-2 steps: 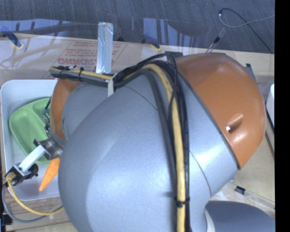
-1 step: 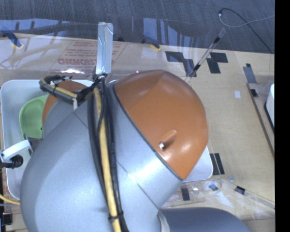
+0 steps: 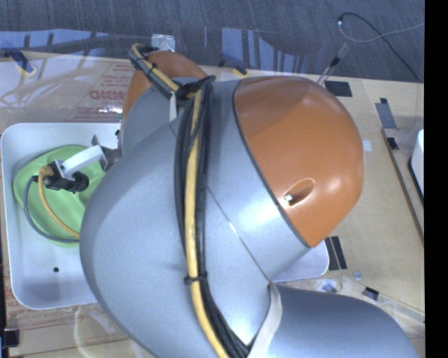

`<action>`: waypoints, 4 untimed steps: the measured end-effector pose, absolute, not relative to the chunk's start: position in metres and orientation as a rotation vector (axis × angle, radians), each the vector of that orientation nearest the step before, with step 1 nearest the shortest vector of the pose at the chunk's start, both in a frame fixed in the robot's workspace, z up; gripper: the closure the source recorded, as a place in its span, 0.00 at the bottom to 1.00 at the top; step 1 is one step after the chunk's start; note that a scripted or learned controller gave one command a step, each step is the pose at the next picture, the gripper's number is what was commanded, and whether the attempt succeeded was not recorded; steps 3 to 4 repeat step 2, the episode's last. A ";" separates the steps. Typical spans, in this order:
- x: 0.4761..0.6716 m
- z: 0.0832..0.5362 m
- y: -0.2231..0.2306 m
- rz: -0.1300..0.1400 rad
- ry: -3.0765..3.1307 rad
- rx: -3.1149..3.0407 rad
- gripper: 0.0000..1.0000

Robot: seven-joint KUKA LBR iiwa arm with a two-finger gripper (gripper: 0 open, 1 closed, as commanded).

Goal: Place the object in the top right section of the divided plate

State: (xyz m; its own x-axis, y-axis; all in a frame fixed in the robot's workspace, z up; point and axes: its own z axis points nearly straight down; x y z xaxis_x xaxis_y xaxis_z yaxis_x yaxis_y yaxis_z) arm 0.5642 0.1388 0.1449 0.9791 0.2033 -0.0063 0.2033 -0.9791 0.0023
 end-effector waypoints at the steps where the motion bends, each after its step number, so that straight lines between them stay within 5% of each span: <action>1: 0.610 0.280 0.094 -0.007 0.470 3.106 1.00; 4: 0.596 0.291 0.106 -0.010 0.394 3.114 1.00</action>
